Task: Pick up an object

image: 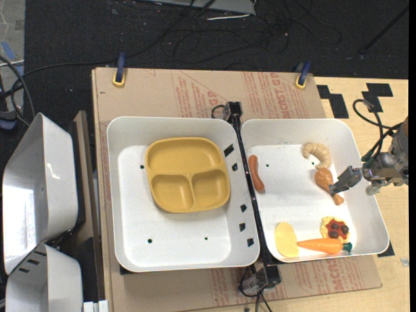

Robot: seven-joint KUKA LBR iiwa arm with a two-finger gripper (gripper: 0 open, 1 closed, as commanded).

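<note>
The right bin (296, 135) holds several toy foods. A red sausage (257, 173) lies near its left wall. A pale croissant (316, 151) sits toward the back, and an orange-brown drumstick (324, 177) lies just in front of it. Along the front are a yellow disc (284, 238), an orange carrot (321, 244) and a small berry tart (335, 227). My gripper (359, 184) hangs over the bin's right side, open, with nothing between its fingers. Its dark left finger (344, 180) is right beside the drumstick's lower end.
The left bin (123, 194) carries a yellow divided plate (188, 174). A black divider strip (246, 187) runs between the bins. Two clamps (119, 77) (302, 75) hold the cardboard base at the back. White containers (39, 194) stand off the bench at left.
</note>
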